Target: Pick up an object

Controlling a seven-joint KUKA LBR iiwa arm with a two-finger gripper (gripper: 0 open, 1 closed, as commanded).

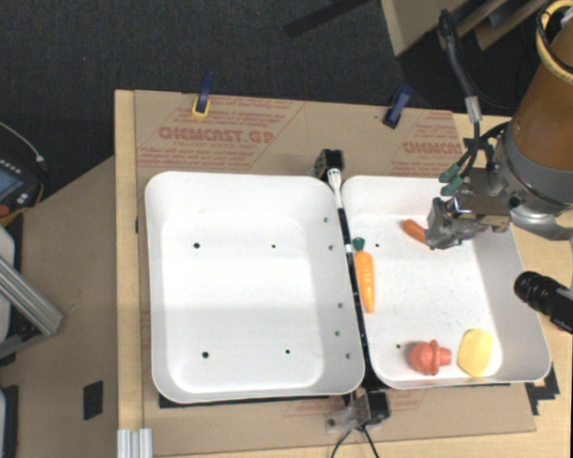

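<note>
The end effector (443, 234), its grip impossible to read, sits low in the right bin (510, 278) beside a small orange piece (414, 230), probably light, slick plastic, best pinched across its middle.

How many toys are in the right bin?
4. A carrot lies by the left wall, a red toy and a yellow toy sit near the front, and an orange piece lies beside the pincer, perhaps partly hidden.

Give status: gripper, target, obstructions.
Gripper low in right bin, beside small orange piece; grasp unconfirmed. Carrot, red toy, yellow lemon lie apart, nothing blocking.
</note>
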